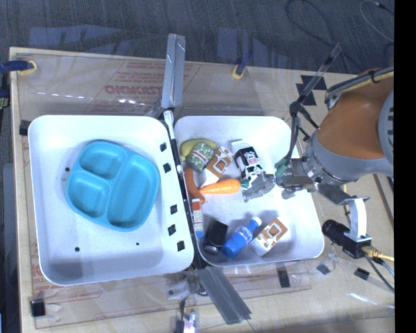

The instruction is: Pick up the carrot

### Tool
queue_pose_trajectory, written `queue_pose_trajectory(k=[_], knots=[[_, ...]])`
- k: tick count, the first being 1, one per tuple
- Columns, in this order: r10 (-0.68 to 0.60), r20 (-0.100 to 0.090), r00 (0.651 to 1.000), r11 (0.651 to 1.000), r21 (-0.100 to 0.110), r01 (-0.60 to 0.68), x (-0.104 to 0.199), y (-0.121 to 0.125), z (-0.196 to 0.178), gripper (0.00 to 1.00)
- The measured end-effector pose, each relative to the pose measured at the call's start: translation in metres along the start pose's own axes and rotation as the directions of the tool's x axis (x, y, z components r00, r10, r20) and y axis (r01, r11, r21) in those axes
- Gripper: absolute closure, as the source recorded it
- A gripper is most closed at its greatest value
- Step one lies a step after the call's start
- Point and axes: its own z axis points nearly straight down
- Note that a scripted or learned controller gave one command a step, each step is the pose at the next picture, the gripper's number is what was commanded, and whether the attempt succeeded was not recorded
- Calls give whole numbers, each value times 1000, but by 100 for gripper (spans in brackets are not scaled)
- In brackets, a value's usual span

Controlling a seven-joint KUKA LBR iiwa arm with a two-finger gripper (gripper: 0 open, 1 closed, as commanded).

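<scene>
The carrot [220, 186] is orange and lies nearly level in the middle of the right bin [291, 134], its thick end pointing right. My gripper [255, 186] reaches in from the right and sits low, just beyond that thick end, very close to it or touching it. Nothing is visibly lifted by the gripper. A black-and-white cow-patterned carton [248, 159] stands just above the gripper.
Around the carrot lie an orange-red sausage-like piece [191, 184], a yellow-green item [197, 148] and a small carton [218, 161]. Along the front of the right bin are a black object [215, 232], a blue bottle [240, 236] and another carton [270, 233]. The left bin [48, 241] holds a blue divided plate [114, 184].
</scene>
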Motion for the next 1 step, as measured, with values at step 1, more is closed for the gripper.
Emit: queue_pose_trajectory(k=[1], knots=[[116, 0, 993, 993, 3, -116, 30, 72, 122, 0]])
